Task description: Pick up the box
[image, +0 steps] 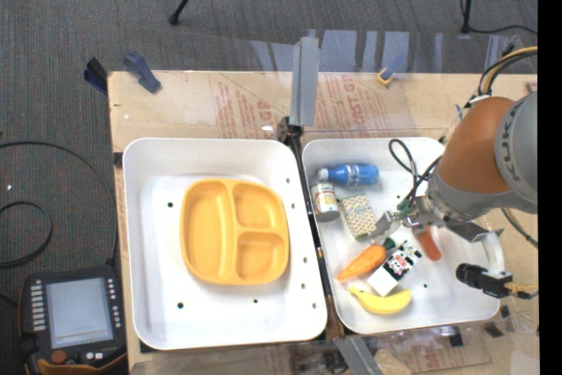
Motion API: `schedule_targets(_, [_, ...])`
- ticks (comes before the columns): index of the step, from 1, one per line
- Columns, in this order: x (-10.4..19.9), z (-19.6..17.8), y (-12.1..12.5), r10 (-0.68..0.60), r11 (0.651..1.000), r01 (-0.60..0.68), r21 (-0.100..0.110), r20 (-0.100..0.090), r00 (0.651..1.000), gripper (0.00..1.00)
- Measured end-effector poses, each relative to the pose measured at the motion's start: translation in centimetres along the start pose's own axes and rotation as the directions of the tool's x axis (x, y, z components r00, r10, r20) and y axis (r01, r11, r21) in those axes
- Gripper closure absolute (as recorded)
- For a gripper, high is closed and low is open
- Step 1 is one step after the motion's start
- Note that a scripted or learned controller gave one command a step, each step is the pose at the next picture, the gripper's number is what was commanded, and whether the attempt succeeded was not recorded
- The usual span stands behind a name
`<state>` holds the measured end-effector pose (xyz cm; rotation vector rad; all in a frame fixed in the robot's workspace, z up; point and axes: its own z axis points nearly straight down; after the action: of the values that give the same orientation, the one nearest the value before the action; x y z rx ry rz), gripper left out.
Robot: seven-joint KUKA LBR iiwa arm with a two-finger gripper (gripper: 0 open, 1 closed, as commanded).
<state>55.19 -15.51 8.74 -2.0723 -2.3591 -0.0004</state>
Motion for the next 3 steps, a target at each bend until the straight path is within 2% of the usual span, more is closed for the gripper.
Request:
schedule_targets(1, [5.1,0.1,-5.5,-0.017,1.0,0.017,0.001,-0.001,1.0,0.0])
schedule_targets(2, [2.8,0.0,1.2,0.23,0.973,-0.23,0.001,0.0,0.973,0.0])
schedule_targets(3, [-5.0,-6.0,6.6,-0.016,1.0,0.016,-0.002,0.002,1.0,0.0])
